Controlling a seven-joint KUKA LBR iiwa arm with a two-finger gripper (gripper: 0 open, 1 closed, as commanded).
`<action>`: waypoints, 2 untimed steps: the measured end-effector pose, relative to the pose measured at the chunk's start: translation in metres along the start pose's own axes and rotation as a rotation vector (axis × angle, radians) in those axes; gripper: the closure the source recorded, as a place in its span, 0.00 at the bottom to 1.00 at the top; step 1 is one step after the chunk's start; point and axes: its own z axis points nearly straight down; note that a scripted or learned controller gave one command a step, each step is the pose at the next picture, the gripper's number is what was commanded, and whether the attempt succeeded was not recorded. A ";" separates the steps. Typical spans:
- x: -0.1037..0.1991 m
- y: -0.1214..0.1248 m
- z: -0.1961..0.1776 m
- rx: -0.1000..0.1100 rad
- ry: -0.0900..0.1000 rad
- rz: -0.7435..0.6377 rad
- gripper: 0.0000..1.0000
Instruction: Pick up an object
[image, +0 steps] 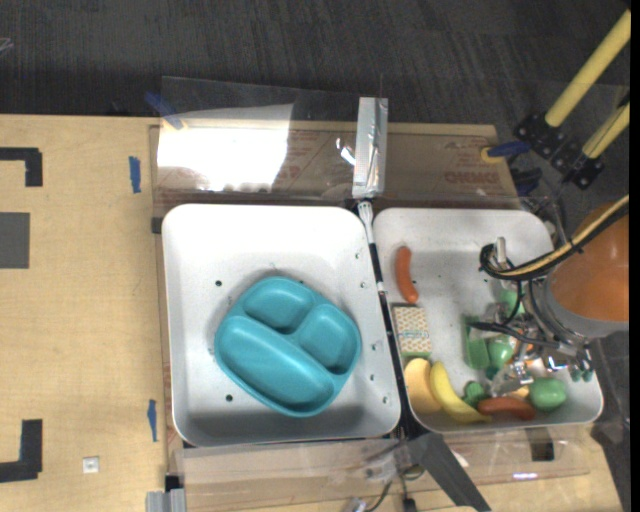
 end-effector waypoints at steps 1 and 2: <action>-0.049 0.007 0.004 -0.004 0.016 -0.150 0.00; -0.054 -0.063 0.005 -0.007 0.017 -0.297 0.00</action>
